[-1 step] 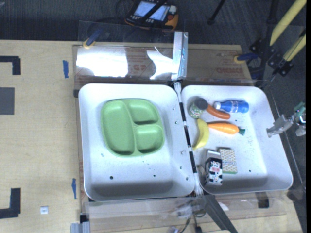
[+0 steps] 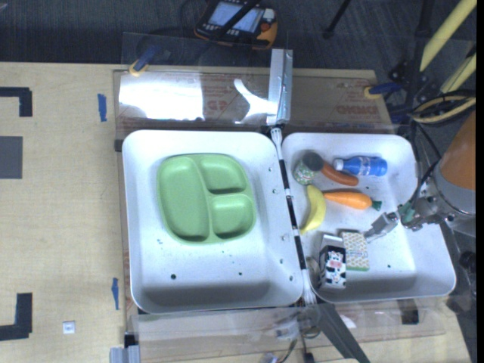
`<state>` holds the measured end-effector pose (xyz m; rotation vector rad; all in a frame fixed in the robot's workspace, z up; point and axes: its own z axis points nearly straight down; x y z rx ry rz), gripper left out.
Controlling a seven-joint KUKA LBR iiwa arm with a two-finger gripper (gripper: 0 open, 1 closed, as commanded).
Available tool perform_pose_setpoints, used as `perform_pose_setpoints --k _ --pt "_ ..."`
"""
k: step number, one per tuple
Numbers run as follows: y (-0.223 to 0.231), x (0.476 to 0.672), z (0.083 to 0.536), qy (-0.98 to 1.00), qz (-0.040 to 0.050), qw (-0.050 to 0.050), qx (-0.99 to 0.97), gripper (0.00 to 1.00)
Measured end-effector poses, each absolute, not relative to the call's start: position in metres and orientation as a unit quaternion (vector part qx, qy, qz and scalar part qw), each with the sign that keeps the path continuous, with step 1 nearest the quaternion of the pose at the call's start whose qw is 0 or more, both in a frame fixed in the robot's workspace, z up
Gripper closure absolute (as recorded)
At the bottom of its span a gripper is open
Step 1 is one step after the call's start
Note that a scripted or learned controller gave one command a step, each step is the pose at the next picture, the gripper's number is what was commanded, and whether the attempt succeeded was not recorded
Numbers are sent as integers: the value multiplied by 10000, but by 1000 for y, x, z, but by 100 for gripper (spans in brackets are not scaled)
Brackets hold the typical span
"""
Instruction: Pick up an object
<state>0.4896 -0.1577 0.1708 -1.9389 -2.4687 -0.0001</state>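
Note:
My gripper [image 2: 373, 231] reaches into the right bin [image 2: 435, 274] from the right, low over its middle. Its tip is just right of a small checkered pad [image 2: 355, 249] and below an orange carrot [image 2: 349, 200]. A yellow banana [image 2: 314, 208] lies left of the carrot. Further back lie a blue bottle [image 2: 362, 165], a second orange carrot [image 2: 338, 175] and a round grey-green object [image 2: 308, 167]. A black-and-white cow-patterned carton [image 2: 333, 264] stands near the bin's front left. Nothing is visibly held.
The left bin [image 2: 144, 263] holds a green divided plate [image 2: 206, 196]. A ridge [image 2: 289, 203] separates the two bins. Clear plastic sheeting [image 2: 197, 97] lies behind the bins, with a small device [image 2: 234, 19] beyond it. Cables hang at the far right.

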Motion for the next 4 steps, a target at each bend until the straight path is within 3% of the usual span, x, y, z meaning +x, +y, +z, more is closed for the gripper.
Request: perform_pose_setpoints --k 1,2,3,4 --pt "-154 558 127 -8066 -6 -16 -5911 0" --pt "-137 596 87 -8168 -14 -37 -5768 0" --pt "-137 597 98 -8164 -31 -64 -5774 100" --pt "-84 603 223 -7634 -1 -8 -6459 100"
